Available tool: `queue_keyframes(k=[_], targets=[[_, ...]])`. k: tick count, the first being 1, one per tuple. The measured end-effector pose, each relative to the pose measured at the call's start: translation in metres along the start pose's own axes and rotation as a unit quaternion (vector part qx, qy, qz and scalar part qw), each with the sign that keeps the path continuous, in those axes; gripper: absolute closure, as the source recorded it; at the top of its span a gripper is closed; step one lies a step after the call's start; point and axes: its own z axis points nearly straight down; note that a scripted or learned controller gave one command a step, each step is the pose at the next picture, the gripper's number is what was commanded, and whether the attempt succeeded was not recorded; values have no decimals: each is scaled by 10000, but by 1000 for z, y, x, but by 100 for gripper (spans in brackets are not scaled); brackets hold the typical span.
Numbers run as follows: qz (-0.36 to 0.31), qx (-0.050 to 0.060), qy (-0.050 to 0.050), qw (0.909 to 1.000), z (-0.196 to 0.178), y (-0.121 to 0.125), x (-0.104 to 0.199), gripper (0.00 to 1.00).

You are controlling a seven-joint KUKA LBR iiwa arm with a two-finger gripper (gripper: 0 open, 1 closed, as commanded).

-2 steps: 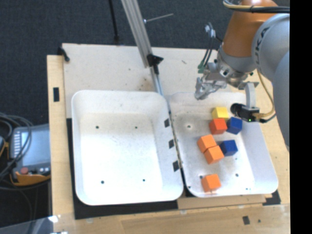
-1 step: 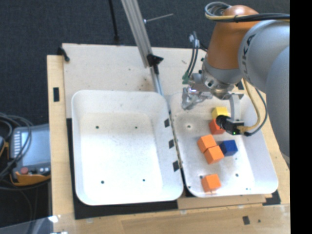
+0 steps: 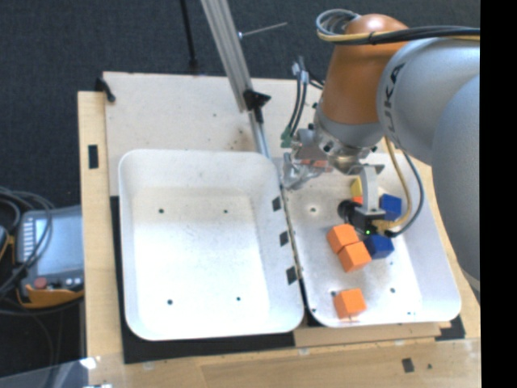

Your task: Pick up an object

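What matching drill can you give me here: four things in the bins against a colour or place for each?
Things:
1. lone block at the right bin's near end
2. block by the far right wall
3. left bin
4. gripper

Descriptions:
A. blue
B. over the divide between the bins, at the right bin's far left corner
C. orange
D. white, to the left of the blocks

Pairs: 1-C, 2-A, 3-D, 4-B

bench (image 3: 93,217) | wooden | bears left bin (image 3: 202,241), right bin (image 3: 420,297)
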Motion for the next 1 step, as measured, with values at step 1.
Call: queue_keyframes(k=[1], targets=[[-5, 9, -10, 10000, 9, -26, 43, 100]])
